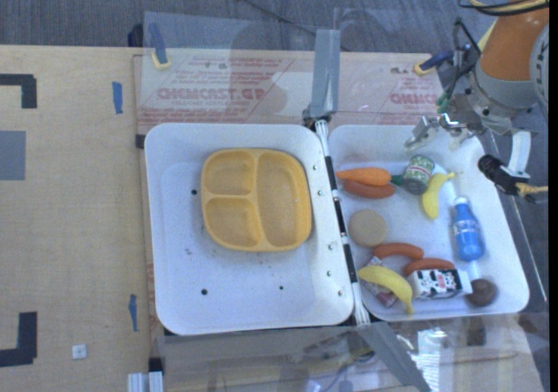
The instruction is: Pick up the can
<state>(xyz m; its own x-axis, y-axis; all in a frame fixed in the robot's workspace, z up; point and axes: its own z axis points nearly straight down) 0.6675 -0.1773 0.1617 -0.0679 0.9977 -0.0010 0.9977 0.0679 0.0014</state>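
The can (419,172) is small with a green label and lies tilted in the upper part of the right bin (514,273), between a carrot (364,176) and a yellow banana (433,193). My gripper (436,129) hangs over the bin's far right corner, just above and slightly right of the can. Its metal fingers (422,131) are spread open with nothing between them, and the can is apart from them.
The right bin also holds a blue bottle (466,230), a round tan disc (367,226), two sausages (398,251), a second banana (389,285), a small carton (434,283) and a brown lump (482,292). A yellow divided plate (256,199) sits in the left bin (174,277).
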